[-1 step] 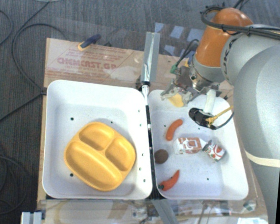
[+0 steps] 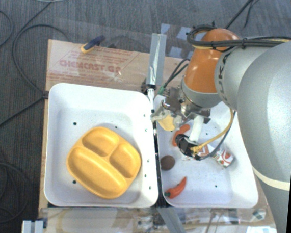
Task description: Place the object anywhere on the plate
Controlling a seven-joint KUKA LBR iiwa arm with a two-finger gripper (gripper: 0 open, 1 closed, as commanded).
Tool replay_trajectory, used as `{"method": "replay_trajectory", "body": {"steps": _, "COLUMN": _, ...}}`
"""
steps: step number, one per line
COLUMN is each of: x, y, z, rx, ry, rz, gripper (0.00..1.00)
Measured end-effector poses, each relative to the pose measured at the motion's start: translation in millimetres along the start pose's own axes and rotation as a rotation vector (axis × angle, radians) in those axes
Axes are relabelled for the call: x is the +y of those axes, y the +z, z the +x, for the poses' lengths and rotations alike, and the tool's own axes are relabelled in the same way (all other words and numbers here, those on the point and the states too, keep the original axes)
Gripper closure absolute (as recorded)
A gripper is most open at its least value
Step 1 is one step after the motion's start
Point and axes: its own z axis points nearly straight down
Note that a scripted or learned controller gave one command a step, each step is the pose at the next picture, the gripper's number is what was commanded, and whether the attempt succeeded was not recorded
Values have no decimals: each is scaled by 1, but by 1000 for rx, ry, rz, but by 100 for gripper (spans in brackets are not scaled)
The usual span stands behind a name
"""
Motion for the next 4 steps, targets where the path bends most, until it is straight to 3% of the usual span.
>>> {"method": "replay_trajectory", "body": {"steps": 1, "x": -92, "y": -2, "z": 50, "rx": 0, "ry": -163, "rz": 1, "gripper": 100}}
{"method": "replay_trajectory", "body": {"steps": 2, "x": -92, "y": -2, "z": 50, "rx": 1, "ry": -162, "rz": 1, "gripper": 0}}
{"method": "replay_trajectory", "body": {"steps": 3, "x": -93, "y": -8, "z": 51, "rx": 0, "ry": -165, "rz": 6, "gripper": 100}}
{"method": "replay_trajectory", "body": {"steps": 4, "x": -139, "y": 54, "z": 65, "rx": 1, "ry": -486, "rz": -2, "gripper": 100}}
